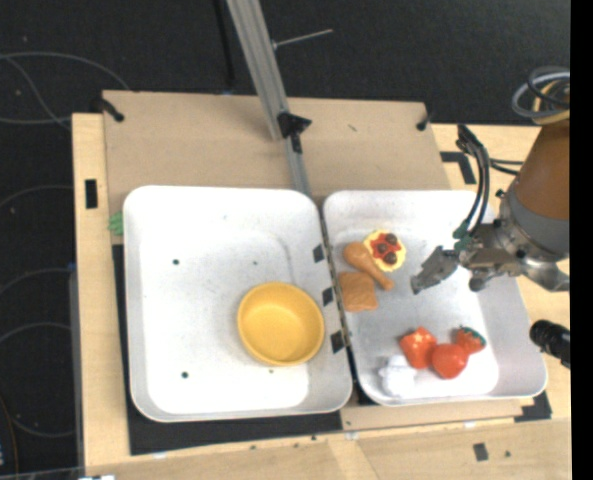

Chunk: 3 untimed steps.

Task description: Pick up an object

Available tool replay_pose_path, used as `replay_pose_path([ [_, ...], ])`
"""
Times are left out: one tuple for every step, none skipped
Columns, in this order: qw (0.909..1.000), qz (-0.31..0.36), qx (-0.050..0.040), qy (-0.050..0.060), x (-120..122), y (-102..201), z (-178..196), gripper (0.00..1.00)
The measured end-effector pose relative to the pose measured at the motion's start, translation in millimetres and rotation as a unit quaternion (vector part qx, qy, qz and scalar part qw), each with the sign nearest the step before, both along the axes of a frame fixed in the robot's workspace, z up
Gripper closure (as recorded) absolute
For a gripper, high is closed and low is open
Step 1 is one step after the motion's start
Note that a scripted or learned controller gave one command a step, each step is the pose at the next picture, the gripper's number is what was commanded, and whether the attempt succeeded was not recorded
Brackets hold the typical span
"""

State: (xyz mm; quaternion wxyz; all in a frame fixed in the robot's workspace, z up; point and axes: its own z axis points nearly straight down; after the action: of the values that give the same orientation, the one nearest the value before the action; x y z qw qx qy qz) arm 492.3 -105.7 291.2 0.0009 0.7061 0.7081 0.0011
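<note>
My gripper hangs over the right bin, its two dark fingers spread open with nothing between them. Left of it lie a chicken drumstick, a yellow tart with red topping and a brown bread piece. Below the gripper, near the bin's front, sit two red vegetables and a white object. A yellow bowl stands in the left bin.
A metal pole rises from the bench behind the bins. The arm's orange band is at the right edge. Cables run beside it at the upper right.
</note>
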Motion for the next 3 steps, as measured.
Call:
replay_pose_path([
  [1.0,-0.001,-0.0002,0.0,0.0,-0.2,0.0,0.0],
  [1.0,-0.002,-0.0007,0.003,-1.8,1.2,-62.5,0.0],
  [1.0,-0.002,-0.0002,0.003,2.5,8.2,-109.4,0.0],
])
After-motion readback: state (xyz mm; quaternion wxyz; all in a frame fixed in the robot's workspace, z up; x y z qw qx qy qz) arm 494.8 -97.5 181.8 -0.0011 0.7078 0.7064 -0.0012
